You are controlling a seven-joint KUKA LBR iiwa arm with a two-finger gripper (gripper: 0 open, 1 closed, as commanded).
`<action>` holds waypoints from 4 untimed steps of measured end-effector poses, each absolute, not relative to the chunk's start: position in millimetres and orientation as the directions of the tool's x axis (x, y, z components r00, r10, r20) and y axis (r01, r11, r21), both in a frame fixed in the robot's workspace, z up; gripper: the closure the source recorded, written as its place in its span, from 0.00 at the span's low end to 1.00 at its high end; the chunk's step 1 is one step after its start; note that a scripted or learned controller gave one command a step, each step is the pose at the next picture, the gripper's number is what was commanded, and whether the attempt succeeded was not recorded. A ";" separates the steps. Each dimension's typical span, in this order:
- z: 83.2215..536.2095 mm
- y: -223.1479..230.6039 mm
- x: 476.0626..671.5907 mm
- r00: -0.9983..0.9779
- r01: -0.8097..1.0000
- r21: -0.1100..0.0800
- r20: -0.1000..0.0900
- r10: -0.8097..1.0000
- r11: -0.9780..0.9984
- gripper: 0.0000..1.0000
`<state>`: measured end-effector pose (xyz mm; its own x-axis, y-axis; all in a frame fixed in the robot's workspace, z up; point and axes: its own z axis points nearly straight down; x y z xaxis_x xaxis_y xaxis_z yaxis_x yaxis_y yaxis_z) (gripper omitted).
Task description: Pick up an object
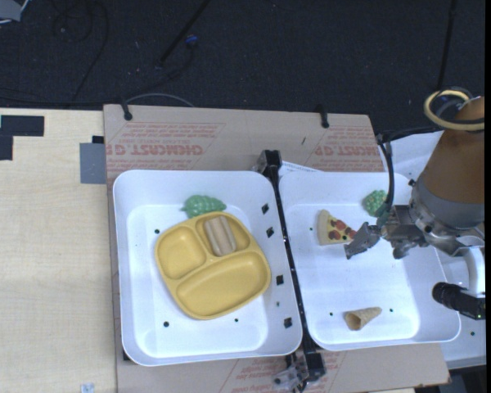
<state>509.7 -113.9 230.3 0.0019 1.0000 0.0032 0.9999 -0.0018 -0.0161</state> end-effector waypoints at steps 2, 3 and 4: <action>189.8 -105.9 510.1 0.000 1.000 -0.008 0.002 1.000 0.000 0.00; 125.2 -105.3 509.8 0.000 1.000 -0.010 0.003 1.000 0.000 0.00; 85.5 -104.6 509.1 0.001 1.000 -0.005 0.001 1.000 -0.001 0.00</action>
<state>509.1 -104.6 85.5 0.0007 1.0000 0.0014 1.0000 -0.0007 -0.0047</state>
